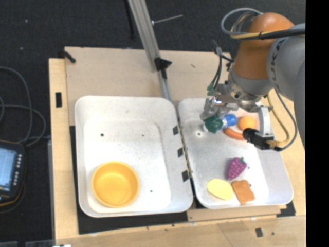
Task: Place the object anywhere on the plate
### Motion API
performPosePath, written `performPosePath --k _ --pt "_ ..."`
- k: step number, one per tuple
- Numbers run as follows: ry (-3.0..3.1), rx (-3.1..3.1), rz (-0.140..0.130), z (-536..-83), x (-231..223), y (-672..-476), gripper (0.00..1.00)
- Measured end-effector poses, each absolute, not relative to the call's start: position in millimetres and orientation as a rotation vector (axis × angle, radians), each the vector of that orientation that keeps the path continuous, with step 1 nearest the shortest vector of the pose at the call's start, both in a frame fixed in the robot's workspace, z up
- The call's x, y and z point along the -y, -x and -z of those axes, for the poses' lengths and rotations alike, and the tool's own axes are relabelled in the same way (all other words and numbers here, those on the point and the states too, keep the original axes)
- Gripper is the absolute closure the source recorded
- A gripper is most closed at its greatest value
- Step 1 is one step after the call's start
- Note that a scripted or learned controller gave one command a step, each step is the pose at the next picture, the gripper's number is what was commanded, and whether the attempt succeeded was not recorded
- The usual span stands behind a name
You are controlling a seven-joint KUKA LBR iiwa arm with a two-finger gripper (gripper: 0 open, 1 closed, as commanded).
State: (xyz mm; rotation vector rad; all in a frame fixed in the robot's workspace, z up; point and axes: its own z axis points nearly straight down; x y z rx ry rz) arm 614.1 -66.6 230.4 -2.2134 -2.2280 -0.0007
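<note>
Though half-hidden, green toy (212, 123) beneath arm (257, 50).

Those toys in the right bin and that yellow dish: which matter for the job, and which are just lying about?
Part of the job:
yellow plate in the left bin
gripper
green and blue toy by the gripper, probably the object

Just lying about:
orange ball
carrot
purple grapes
yellow piece
orange-brown piece
</note>
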Motion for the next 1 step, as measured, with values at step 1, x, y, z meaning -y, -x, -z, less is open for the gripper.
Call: performPosePath --k 1 --pt "2.212 2.231 0.005 -241.4 8.8 -628.1 1.0"
